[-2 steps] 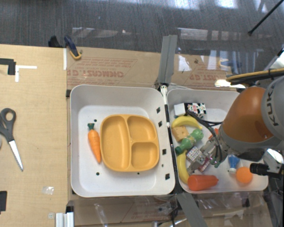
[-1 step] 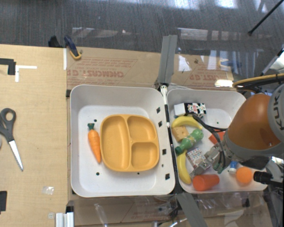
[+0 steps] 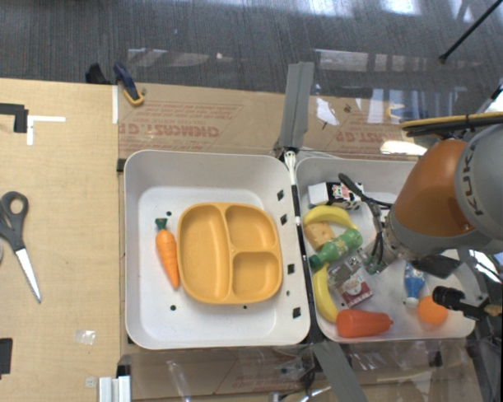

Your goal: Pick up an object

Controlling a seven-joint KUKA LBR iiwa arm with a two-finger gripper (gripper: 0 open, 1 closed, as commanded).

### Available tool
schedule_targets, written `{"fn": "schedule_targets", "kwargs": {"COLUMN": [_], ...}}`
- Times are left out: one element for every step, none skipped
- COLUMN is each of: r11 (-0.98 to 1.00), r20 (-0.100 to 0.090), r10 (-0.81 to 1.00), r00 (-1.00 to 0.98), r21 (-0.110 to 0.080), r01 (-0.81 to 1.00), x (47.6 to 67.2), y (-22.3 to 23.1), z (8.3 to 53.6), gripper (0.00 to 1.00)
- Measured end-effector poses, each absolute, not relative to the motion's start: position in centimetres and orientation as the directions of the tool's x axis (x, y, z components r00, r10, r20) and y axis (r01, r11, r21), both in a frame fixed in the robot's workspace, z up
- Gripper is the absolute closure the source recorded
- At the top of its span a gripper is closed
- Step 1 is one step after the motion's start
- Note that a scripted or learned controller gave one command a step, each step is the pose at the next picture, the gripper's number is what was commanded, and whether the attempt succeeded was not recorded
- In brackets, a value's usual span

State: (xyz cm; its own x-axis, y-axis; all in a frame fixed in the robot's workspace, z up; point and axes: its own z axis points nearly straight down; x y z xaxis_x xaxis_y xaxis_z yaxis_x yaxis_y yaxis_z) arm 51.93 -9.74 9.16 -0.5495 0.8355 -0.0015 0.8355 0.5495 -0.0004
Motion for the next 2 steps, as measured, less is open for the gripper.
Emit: {"fn": "schedule_targets", "kwargs": {"r11": [0.367, 0.368], "r20": [0.001, 0.001], "r10": [0.93, 0.93], "r00": [-0.367, -0.368], "r21": [-0.003, -0.004], "r01": [0.93, 0.93], "x": [48.94, 48.97], "y": [-9.81, -9.84], "z": [9.08, 9.91], "gripper": [0.0, 1.0]}}
